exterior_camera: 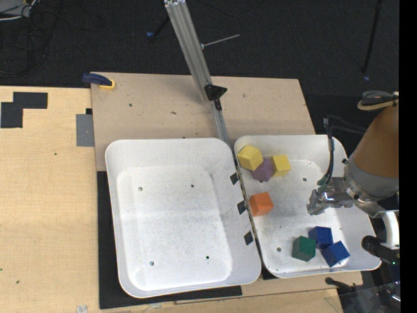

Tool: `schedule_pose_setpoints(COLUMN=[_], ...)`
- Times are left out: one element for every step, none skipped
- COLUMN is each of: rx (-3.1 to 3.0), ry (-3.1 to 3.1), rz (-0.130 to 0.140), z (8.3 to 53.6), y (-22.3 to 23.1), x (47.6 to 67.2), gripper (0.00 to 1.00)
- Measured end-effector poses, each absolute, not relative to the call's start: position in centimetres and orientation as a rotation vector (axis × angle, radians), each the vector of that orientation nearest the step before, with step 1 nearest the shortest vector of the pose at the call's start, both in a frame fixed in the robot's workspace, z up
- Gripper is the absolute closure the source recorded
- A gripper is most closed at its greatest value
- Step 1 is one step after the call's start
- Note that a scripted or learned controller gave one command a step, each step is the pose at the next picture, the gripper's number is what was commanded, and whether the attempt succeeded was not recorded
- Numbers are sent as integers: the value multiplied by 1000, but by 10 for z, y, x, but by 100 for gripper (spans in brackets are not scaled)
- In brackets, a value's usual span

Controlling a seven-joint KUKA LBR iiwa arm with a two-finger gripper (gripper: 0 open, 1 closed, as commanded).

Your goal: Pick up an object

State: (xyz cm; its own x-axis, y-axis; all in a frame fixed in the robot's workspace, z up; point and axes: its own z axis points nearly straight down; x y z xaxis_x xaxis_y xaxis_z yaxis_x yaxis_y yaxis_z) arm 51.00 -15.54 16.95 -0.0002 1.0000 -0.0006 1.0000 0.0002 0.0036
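Observation:
The right bin (pixel 293 145) holds several small blocks. Two yellow blocks (pixel 249 156) (pixel 281 164) flank a purple one (pixel 264 169) near its far left. An orange block (pixel 261 203) lies by the bin's left wall. A green block (pixel 303 248) and two blue blocks (pixel 320 235) (pixel 335 253) sit near the front. My gripper (pixel 317 204) hangs over the right side of this bin, just above and behind the blue blocks. Nothing shows between its fingers.
The left bin (pixel 130 155) stands beside the right one, with black clips along the shared edge. A slanted aluminium bar (pixel 192 51) rises behind the bins. A blue and yellow clamp (pixel 99 80) lies at the board's far left corner.

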Motion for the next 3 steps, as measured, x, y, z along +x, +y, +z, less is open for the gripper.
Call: schedule_pose_setpoints(rx=[2218,2220,2220], ry=[2220,2223,2229], rz=[2,0,0], z=[218,231,230], y=[-166,-167,-114], x=[513,513,510], gripper=[100,100,100])
